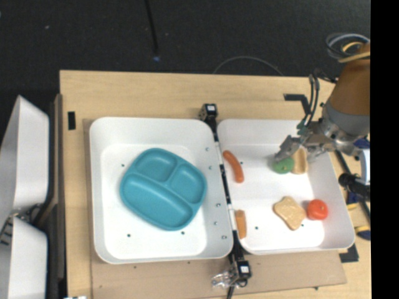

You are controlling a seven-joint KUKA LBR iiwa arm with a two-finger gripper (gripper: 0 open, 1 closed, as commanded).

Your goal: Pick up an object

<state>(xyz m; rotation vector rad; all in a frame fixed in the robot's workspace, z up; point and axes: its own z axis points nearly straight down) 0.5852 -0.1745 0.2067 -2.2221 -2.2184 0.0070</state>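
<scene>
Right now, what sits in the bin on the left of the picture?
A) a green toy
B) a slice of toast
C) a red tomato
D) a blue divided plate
D: the blue divided plate lies alone in the left bin.

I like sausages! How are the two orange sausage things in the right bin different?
The upper sausage is longer, redder and lies slanted, apart from the bin's wall. The lower sausage is shorter, paler orange, straighter, and sits close to the left wall of the right bin. Both lie flat on that bin's left side.

Glossy white plastic bins [112,136] on a matt pale wooden bench [156,86], smooth blue plastic tray [163,188] inside one
</scene>
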